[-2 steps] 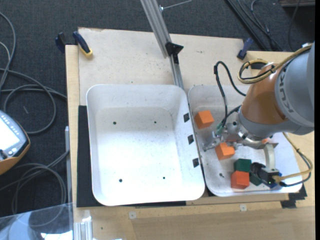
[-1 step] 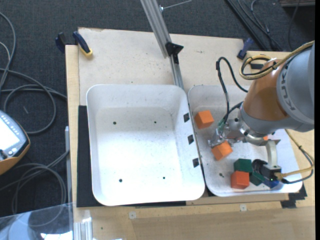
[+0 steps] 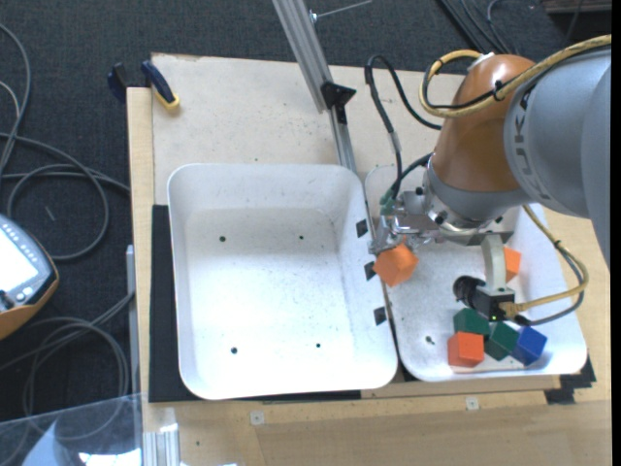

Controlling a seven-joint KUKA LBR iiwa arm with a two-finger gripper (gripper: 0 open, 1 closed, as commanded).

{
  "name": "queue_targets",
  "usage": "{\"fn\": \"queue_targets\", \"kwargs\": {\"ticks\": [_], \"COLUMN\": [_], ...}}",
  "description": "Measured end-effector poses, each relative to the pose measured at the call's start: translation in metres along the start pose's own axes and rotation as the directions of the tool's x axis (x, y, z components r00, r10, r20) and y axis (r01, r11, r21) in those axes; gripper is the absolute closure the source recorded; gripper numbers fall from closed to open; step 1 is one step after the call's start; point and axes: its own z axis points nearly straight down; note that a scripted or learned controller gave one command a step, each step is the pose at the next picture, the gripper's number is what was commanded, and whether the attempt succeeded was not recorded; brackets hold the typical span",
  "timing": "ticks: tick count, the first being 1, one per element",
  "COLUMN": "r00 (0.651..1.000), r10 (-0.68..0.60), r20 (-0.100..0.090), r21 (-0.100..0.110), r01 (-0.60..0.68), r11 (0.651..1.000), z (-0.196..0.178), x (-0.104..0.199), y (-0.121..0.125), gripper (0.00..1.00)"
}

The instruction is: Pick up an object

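Note:
My gripper (image 3: 396,245) hangs over the left edge of the right bin (image 3: 424,362), close to the wall it shares with the left bin (image 3: 194,260). A tilted orange block (image 3: 395,264) sits between the fingertips, and the gripper is shut on it. Near the front of the right bin lie another orange block (image 3: 466,349), two green blocks (image 3: 503,340) and a blue block (image 3: 531,344), packed close together. A further orange piece (image 3: 511,260) shows beside the wrist, to the right.
A slanted metal pole (image 3: 309,42) stands behind the bins. A blue and yellow clamp (image 3: 160,83) grips the bench's far left corner. Cables lie on the dark floor to the left.

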Motion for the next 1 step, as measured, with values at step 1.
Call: {"fn": "queue_targets", "kwargs": {"ticks": [1], "r00": [1.0], "r10": [0.003], "r20": [0.0], "r21": [0.014], "r01": [-0.003], "r11": [1.0], "z": [0.005], "x": [0.0553], "y": [-0.0214], "gripper": [1.0]}}
